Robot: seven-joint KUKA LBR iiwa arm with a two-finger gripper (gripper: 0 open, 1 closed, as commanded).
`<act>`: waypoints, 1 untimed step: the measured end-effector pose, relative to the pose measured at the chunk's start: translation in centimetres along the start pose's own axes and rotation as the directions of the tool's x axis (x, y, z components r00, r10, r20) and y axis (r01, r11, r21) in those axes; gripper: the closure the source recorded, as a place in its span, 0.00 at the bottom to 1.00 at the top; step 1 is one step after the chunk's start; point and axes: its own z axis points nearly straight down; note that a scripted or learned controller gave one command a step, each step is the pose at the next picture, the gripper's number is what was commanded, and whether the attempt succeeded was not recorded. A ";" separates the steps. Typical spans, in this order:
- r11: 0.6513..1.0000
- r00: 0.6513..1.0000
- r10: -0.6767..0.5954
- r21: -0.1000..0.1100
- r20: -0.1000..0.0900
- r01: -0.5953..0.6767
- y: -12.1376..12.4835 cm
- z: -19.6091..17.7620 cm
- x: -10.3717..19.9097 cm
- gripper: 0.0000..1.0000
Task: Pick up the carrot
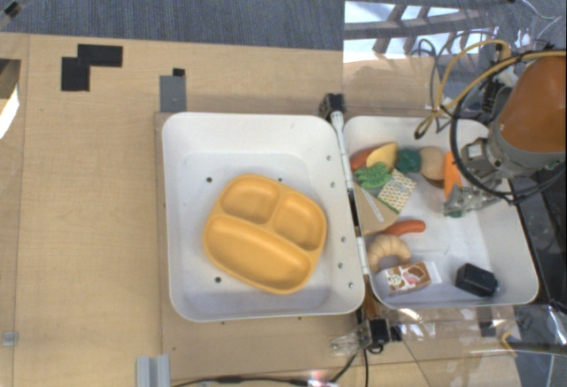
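The carrot [450,174], a short orange piece, lies upright in the picture at the far right of the right bin [509,288], next to a beige round item [431,164]. My gripper [461,197] hangs over the carrot's right side, touching or just above it. The grey wrist and the orange band [540,102] cover the bin's right rim. The gripper's body hides whether anything is gripped.
The right bin also holds a yellow-red food piece [378,155], green leafy toy [372,174], teal item [407,160], checked packet [396,192], red sausage [406,228], croissant [390,246], small box [409,277] and black block [477,279]. A yellow divided plate [266,233] sits in the left bin [186,146].
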 end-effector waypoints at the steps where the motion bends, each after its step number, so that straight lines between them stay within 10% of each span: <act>1: 1.000 1.000 0.000 -0.001 0.001 0.000 0.0 0.1 0.0 0.00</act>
